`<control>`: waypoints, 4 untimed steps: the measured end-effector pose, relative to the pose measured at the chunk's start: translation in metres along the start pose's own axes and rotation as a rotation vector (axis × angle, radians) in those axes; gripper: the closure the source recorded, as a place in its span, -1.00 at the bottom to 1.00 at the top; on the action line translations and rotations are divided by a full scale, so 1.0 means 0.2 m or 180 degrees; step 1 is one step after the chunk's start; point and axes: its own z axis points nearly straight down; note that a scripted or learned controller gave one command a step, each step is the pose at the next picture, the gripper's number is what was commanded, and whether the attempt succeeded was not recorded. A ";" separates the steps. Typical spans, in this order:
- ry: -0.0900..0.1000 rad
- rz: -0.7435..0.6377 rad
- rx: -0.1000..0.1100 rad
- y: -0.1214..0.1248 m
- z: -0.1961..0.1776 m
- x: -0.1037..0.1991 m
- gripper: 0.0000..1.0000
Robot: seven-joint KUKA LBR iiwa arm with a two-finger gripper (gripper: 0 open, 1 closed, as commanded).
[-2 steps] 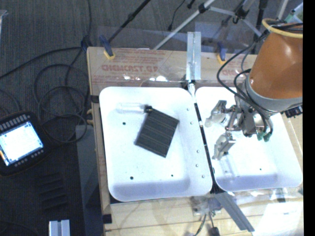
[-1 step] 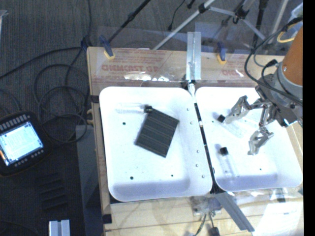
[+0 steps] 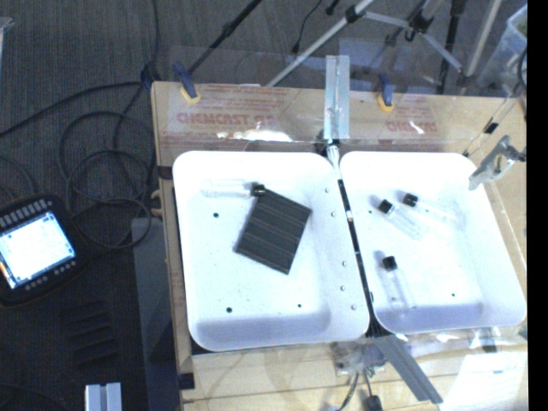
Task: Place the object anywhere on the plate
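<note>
The dark ribbed plate (image 3: 273,230) lay tilted in the left bin (image 3: 205,315), one capped clear vial (image 3: 231,192) just beyond its far corner and three vials (image 3: 396,214) in the neighbouring bin; the claw's state could not be told.

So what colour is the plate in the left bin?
Dark grey with fine ridged stripes, plate, clearest in the camera view.
</note>
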 end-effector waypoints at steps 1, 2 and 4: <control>0.0001 -0.0001 -0.0002 0.00 0.00 0.00 -1.00; 0.0001 -0.0001 -0.0002 0.00 0.00 0.00 -1.00; 0.0001 0.0450 -0.0001 -0.14 0.00 0.10 -1.00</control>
